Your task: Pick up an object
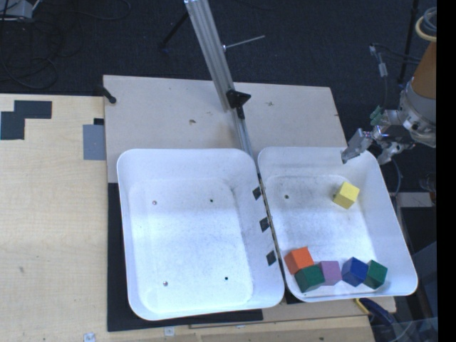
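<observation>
Hovering pincer above right bin; no writing legible.

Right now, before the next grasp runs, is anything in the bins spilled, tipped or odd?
Nothing stands out. All six blocks lie inside the right bin: the yellow block alone, the other five clustered along the near rim. The gripper is above that bin's far right corner, holding nothing.

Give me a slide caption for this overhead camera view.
Gripper above right bin's far rim; yellow cube nearby, five cubes along the near wall.
</observation>
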`<state>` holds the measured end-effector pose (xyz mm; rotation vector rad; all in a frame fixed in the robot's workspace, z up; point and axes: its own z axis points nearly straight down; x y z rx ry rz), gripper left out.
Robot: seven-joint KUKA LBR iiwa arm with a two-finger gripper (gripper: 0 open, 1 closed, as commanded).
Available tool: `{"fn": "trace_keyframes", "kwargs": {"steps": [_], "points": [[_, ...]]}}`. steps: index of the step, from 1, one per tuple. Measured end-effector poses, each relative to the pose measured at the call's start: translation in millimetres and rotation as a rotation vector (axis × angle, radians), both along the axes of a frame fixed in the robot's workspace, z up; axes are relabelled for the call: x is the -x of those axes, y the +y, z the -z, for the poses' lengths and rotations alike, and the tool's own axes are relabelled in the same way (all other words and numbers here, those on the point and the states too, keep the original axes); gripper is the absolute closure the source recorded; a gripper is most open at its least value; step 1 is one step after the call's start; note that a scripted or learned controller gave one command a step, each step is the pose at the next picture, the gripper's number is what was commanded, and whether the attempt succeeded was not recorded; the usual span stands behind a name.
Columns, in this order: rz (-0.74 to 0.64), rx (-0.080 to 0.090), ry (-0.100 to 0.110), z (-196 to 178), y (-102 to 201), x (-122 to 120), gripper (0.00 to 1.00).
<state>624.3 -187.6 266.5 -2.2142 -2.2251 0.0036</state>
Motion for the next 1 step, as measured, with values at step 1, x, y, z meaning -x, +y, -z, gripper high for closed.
{"fn": "trace_keyframes", "kwargs": {"steps": [1], "points": [[0.002,0.007,-0.022,144.6,-21.5,7.0,0.0]]}}
